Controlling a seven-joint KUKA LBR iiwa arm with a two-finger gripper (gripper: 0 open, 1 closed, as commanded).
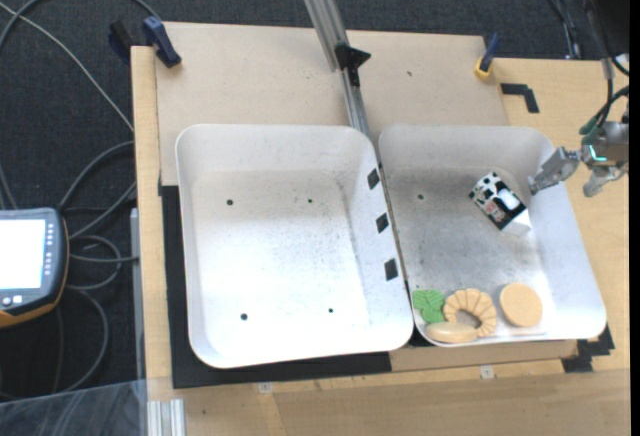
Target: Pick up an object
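Bins sit side by side on the worktop [250,94], touching along their inner rims, so anything lifted from one can be carried straight across to the other. The left bin [200,224] has only dark specks and a few small holes in its floor. The right bin [440,154] carries all the loose things, and they lie where the sloping floor lets them slide: a green piece [428,304], a ridged tan ring [471,310] and a tan disc [521,305] are crowded against the near wall, the ring touching or overlapping a pale flat piece beneath it. That crowding would make any of the three awkward to take cleanly, I judge.

A black-and-white block [497,200] lies apart from them, higher up the bin and toward its right side, tilted, with bare floor around it. It looks the easiest target for the pick.

The claw [580,167] hangs at the right bin's outer rim, just right of the block and not touching it. Two grey fingers [548,171] splay apart, one reaching left toward the block, the other lying further right, so it reads as released, with nothing between them. Its place at the rim suggests the arm is either coming in or standing clear; I cannot tell which. Nothing is picked up yet.
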